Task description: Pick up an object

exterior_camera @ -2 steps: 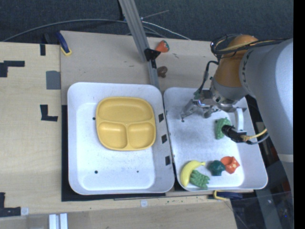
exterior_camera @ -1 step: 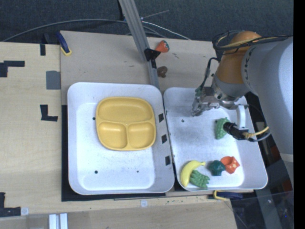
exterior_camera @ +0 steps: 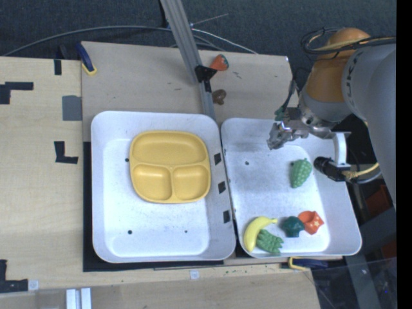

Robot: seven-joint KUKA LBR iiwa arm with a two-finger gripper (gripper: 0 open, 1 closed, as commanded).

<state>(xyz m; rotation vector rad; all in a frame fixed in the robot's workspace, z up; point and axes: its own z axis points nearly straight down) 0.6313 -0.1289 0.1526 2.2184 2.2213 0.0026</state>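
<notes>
Toy banana (exterior_camera: 255,228) is parked low in right bin (exterior_camera: 257,172); wooden bench (exterior_camera: 38,172) is taped; gripper (exterior_camera: 280,136) state can't be told.

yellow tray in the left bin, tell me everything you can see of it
The yellow tray is a rounded-corner plate that looks like matte plastic, divided into three compartments: one wide one along the far side and two smaller ones along the near side. It lies flat, right way up, in the upper middle of the left bin. Nothing lies in it, and the hand is over the right bin, well apart from it.
</notes>
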